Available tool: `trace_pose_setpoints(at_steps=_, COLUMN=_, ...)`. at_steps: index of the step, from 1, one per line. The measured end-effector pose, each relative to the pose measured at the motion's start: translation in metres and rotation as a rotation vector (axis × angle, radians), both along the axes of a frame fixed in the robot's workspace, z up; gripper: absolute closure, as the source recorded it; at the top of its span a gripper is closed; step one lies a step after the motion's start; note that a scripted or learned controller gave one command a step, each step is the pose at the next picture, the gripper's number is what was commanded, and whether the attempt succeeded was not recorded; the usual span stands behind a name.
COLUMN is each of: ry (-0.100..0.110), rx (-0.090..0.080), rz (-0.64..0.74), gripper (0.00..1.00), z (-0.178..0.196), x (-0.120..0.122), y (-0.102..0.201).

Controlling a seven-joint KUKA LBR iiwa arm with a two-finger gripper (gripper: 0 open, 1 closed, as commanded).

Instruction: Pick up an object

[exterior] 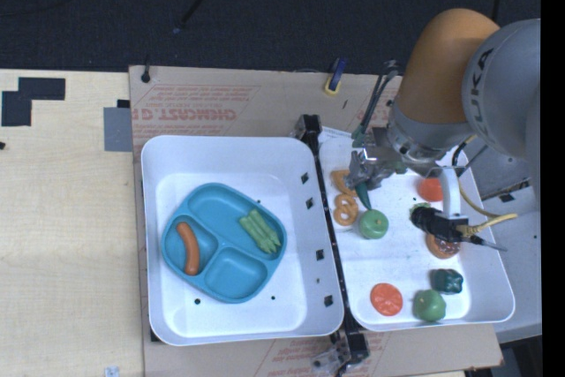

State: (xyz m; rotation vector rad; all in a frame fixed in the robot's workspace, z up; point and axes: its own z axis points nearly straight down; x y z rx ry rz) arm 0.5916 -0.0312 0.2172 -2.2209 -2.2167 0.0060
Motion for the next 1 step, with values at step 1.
trace_pose_setpoints(at_steps=1, ry=-0.004, rx=0.0, rz=0.002, gripper=1.0, z=0.0081, x=0.0097, y=0.0094)
